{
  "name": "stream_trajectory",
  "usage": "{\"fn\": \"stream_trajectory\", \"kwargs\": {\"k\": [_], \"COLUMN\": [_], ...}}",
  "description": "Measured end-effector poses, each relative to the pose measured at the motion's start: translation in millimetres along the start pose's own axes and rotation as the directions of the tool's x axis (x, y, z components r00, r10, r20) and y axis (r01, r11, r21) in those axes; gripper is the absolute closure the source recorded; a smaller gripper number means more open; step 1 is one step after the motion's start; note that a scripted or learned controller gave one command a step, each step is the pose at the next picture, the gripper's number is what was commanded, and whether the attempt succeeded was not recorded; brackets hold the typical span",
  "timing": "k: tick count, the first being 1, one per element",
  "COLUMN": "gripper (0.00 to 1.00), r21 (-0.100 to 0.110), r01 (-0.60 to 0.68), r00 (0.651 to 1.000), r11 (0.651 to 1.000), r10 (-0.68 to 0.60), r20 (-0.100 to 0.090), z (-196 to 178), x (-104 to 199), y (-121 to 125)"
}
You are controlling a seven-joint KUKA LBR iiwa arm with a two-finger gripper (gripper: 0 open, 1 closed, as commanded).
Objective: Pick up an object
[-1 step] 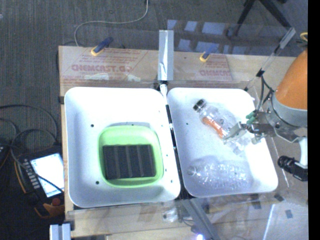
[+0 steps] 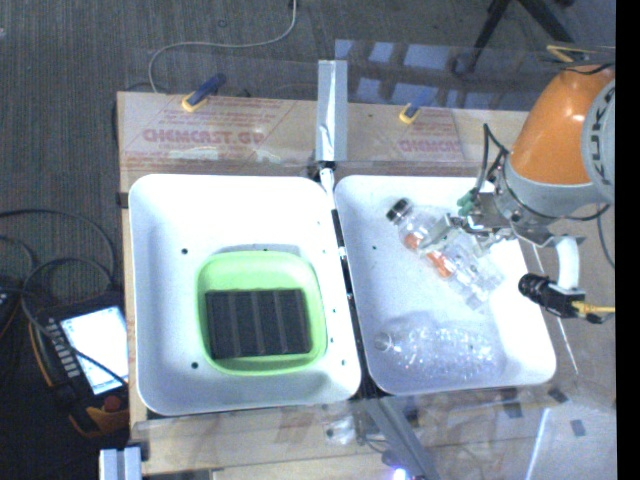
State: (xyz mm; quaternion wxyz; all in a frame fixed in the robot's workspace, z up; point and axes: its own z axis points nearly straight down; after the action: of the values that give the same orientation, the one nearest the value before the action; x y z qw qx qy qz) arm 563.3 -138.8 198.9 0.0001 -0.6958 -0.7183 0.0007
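fingers: can't really be told, open or closed
gripper [image 2: 468,226]: being hung over the right bin [image 2: 520,363]
small bottle [image 2: 412,226]: being left lying just beside it
clear bottle [image 2: 440,346]: near front wall
green tray [image 2: 262,310]: in left bin [image 2: 160,218]

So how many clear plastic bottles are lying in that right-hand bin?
2. One small bottle lies near the bin's far side beside the pincer; a larger bottle lies near its front edge. The arm may hide more.
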Motion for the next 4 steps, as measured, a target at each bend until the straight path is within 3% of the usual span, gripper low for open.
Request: {"fn": "stream_trajectory", "kwargs": {"k": [1, 2, 3, 4], "gripper": [0.00, 0.00, 0.00, 0.00], "r21": [0.001, -0.012, -0.030, -0.016], "r01": [0.054, 0.125, -0.034, 0.141], "r00": [0.999, 0.992, 0.999, 0.990], "r11": [0.999, 0.992, 0.999, 0.990], "r10": [-0.054, -0.125, 0.034, -0.141], "r20": [0.001, 0.002, 0.003, 0.006], "z": [57.6, 92.6, 100.9, 105.1], "x": [-23.9, -32.6, -69.6, -72.5], "y": [28.8, 37.3, 10.0, 24.7]}}
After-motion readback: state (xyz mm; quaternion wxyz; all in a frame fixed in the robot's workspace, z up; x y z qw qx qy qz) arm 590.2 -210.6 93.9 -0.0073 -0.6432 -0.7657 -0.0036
